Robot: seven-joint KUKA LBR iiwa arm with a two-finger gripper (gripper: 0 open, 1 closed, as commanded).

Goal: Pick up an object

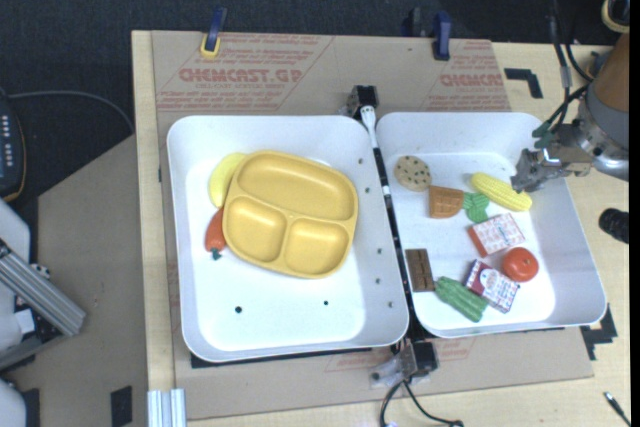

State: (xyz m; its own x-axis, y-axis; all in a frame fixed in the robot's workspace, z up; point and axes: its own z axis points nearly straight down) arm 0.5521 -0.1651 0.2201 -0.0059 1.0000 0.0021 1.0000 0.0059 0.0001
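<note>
From my overhead camera I see a bench covered in brown printed cardboard, carrying two shallow white bins side by side.

The left bin holds a yellow compartment tray, with three sections, resting upside-right near the bin's middle. A yellow banana peeks out from under the tray's upper left edge, and a red-orange toy pepper lies touching the tray's left side.

The right bin holds small toy foods. A round cookie lies near the upper left. Just below and right of it is an orange wedge, with a green piece beside it. A yellow corn cob lies at a slant near the bin's upper right. Lower down are a red and white packet, a red tomato, a second printed packet, a green vegetable and a brown chocolate bar near the left wall.

My arm enters from the right, and its hand hovers over the right bin's upper right part, just beside the corn cob's right end. I cannot tell how far apart its fingers are, and I see nothing held between them.

Blue and yellow clamps grip the bench's far edge.
</note>
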